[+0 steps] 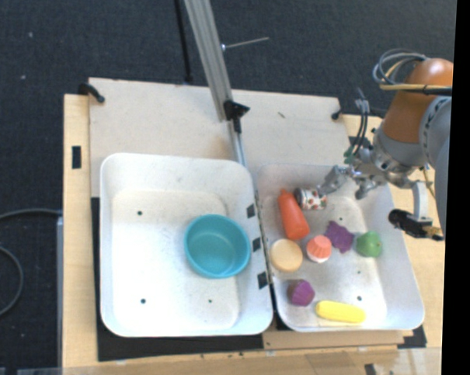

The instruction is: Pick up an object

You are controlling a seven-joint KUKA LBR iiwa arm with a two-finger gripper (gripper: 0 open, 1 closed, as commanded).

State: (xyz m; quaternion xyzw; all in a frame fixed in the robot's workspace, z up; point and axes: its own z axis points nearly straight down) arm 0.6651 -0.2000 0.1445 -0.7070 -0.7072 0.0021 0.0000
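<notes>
My gripper (349, 184) hangs over the far side of the right bin (401, 295), open, with nothing between its fingers. Just left of its nearer finger (332, 179) lies a small can (311, 198) with a white and red label. An orange carrot (293, 215) lies beside the can. Toward the front sit a purple piece (340, 236), a green ball (368, 244), a pink-topped cupcake (319, 248), a tan round thing (286, 255), a second purple piece (300, 292) and a yellow piece (340, 311).
The left bin (142, 186) holds a blue bowl (217, 246) near its right wall. A slanted metal pole (213, 57) comes down to the gap between the bins. Bare bench lies behind both bins.
</notes>
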